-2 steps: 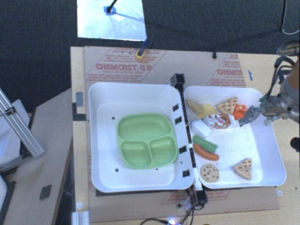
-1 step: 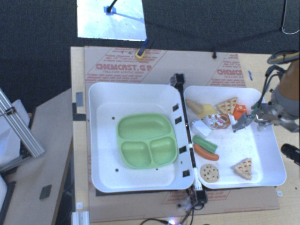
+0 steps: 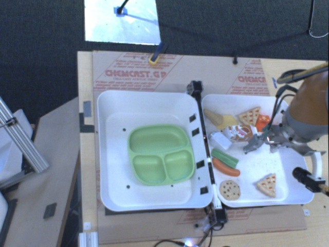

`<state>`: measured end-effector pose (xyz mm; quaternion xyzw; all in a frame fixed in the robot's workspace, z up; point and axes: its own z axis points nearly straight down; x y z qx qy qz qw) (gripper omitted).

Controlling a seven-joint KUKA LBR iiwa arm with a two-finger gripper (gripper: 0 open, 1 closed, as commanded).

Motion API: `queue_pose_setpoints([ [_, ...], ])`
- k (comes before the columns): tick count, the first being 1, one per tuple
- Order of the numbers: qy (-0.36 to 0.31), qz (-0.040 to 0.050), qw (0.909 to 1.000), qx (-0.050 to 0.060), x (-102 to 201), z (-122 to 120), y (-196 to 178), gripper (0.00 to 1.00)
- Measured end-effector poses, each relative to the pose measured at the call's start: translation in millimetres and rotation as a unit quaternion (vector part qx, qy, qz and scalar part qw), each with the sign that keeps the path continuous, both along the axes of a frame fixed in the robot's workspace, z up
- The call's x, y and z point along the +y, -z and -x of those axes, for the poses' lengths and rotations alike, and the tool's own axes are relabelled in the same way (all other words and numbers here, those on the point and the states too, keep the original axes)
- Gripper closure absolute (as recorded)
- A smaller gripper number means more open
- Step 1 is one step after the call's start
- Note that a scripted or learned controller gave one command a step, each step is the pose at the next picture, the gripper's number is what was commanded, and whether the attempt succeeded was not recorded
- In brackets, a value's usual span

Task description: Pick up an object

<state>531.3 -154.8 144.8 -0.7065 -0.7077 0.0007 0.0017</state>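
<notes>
The left bin (image 3: 110, 153) holds a green plate (image 3: 160, 154) with three sections. The plate sits in the middle of that bin.

The right bin (image 3: 293, 187) holds toy food. At the far left of it lies a yellow wedge (image 3: 217, 119). Just beside that, nearer, is a small white block (image 3: 221, 139). Near the block lie a green bean (image 3: 224, 157) and an orange hot dog (image 3: 225, 167), side by side and touching. A round cookie (image 3: 229, 190) sits at the near edge. A little packet with red print (image 3: 239, 133) lies in the middle, and a pizza slice (image 3: 250, 116) lies beyond it. An orange-red piece (image 3: 262, 122) sits just right of that slice. A second pizza slice (image 3: 267, 184) lies near the front right.

The gripper (image 3: 255, 144) reaches in from the right and hangs low over the middle of the right bin, close to the packet. It is too dark and blurry to tell whether it is gripping anything.
</notes>
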Motion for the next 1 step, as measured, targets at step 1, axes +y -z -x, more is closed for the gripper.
queue_pose_setpoints([
  [1,0.000,-0.0001,1.0000,0.000,2.1,-2.6,62.6,0.00],
])
